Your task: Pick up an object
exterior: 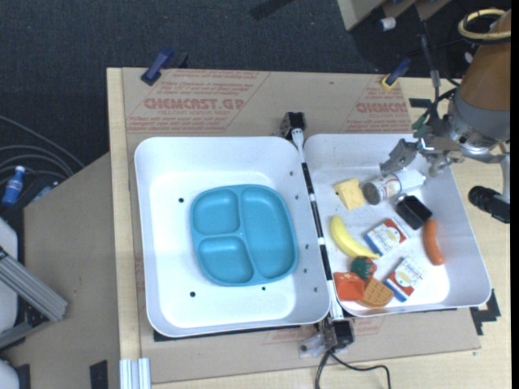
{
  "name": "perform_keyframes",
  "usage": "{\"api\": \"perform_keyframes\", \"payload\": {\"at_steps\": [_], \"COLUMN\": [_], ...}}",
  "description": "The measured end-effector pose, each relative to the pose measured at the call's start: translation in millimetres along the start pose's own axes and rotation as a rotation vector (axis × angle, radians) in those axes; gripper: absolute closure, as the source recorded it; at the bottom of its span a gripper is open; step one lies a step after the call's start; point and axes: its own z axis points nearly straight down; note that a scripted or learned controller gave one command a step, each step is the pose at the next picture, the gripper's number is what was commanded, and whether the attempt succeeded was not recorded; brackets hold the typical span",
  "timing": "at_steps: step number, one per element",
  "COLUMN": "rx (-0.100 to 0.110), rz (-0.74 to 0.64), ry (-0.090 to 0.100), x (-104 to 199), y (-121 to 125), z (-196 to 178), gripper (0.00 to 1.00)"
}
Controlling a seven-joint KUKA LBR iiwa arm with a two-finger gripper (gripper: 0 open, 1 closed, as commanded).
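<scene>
Toy foods crowd the right bin (466,209): a small can (376,191) just below the gripper (412,154), a cheese wedge (349,194) to its lower left, a black block (414,211) beneath, a banana (349,239) farther down. The gripper hovers with fingers spread, nothing between them. Well to its left, a blue divided plate (242,233) sits in the left bin (154,217).

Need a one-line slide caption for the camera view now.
Grey arm's gripper poised over right white bin of toy food; blue divided plate in left white bin.
</scene>
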Motion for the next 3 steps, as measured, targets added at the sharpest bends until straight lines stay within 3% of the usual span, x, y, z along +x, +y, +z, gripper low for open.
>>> {"api": "perform_keyframes", "payload": {"at_steps": [1, 2, 3], "rx": [-0.004, 0.001, -0.001], "rz": [-0.001, 0.000, 0.001], "ry": [-0.002, 0.001, 0.001], "x": [14.6, 51.9, 51.8], "y": [43.1, -25.0, -24.5], "z": [117.7, 131.2, 120.9], "gripper": [0.00, 0.00, 1.00]}}
